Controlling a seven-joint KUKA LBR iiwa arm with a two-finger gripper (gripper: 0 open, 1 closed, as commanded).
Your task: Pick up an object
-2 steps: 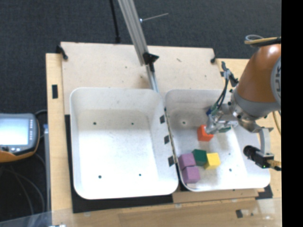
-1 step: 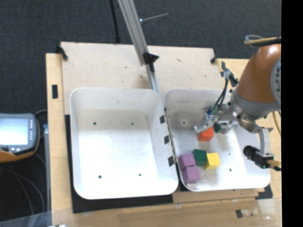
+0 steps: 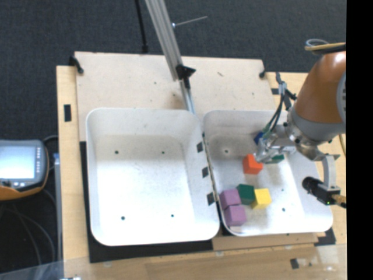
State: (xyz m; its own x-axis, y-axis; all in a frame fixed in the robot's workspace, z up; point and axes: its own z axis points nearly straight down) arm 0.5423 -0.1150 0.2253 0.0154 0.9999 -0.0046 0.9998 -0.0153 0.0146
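An orange block (image 3: 252, 165) lies in the right bin (image 3: 303, 214), near its middle. The claw (image 3: 267, 154) hangs just above and beside that block, touching or nearly so; how wide it stands I cannot tell. Below the orange block sit a green block (image 3: 246, 192), a yellow block (image 3: 263, 198) and two purple blocks (image 3: 229, 198) (image 3: 235, 215), clustered together. The left bin (image 3: 99, 156) lies alongside on the bench (image 3: 128, 80).

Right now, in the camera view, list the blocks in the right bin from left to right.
Two purple blocks at the bin's left, one above the other → green block → orange block → yellow block. The gripper hangs just right of the orange block.
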